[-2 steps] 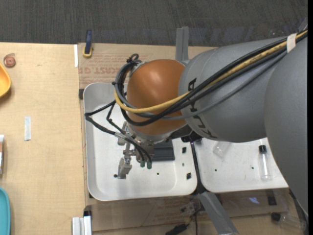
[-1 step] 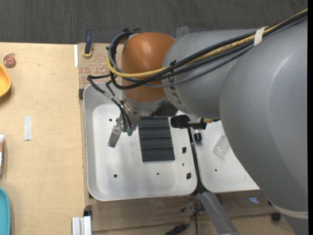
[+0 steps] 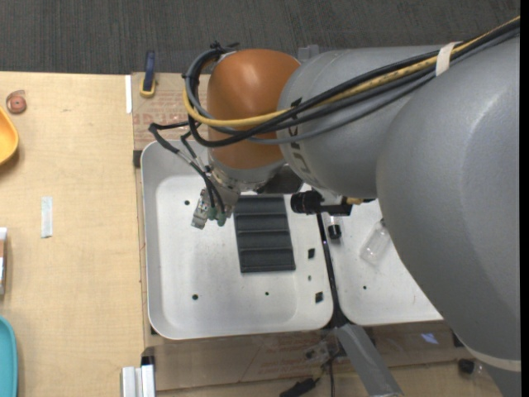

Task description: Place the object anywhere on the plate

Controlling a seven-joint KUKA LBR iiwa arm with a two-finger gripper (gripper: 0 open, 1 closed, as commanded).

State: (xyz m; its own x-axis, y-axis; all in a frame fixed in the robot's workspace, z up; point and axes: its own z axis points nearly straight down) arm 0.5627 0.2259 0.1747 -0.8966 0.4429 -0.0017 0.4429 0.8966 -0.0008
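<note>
My arm reaches in from the right, and its orange band [image 3: 244, 110] hangs over the back of the left bin [image 3: 169, 304]. Below the band, the gripper [image 3: 265, 236] appears as a black ribbed block over the middle of that bin, pointing down at its floor. The block hides whatever lies under it. A small clear object [image 3: 374, 246] lies in the right bin [image 3: 388, 300], just beside the arm's grey body. A little green and grey connector [image 3: 207, 212] dangles from the wrist cables, left of the gripper.
The grey arm covers most of the right bin and the back of both bins. Left of the bins lies a wooden bench top [image 3: 74, 222] with an orange dish [image 3: 5, 139] and a teal item [image 3: 5, 358] at its left edge.
</note>
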